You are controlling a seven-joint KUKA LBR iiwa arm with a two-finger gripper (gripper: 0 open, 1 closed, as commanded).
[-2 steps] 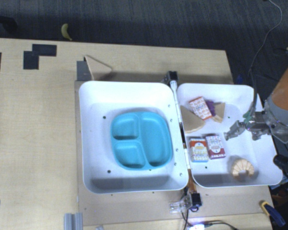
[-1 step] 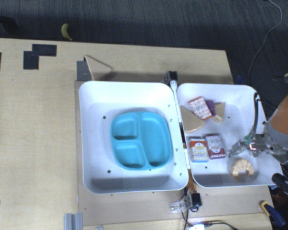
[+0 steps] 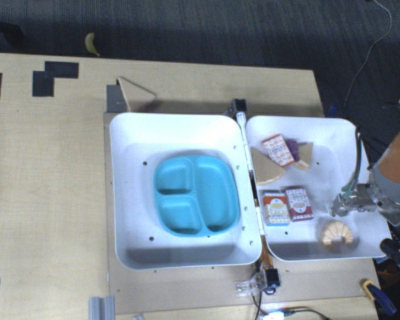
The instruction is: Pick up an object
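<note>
The right bin (image 3: pixel 333 131) holds several small things. A red and white packet (image 3: pixel 278 149) lies at its back beside a purple piece (image 3: pixel 294 145) and two tan wedges (image 3: pixel 269 168). Two small red boxes (image 3: pixel 276 209) (image 3: pixel 298 203) lie side by side near the middle. A tan croissant-shaped pastry (image 3: pixel 337 233) rests at the front right. My gripper (image 3: pixel 345 204) hangs over the bin's right side, just behind the pastry and right of the boxes, with nothing visibly in it. The arm's orange band (image 3: pixel 397 159) enters from the right edge.
The left bin (image 3: pixel 130 179) carries a blue divided plate (image 3: pixel 197 193). A metal divider (image 3: pixel 243 132) runs between the bins. Black tape marks (image 3: pixel 53 75) lie on the wooden bench at the left. Cables and connectors (image 3: pixel 263 282) sit at the front edge.
</note>
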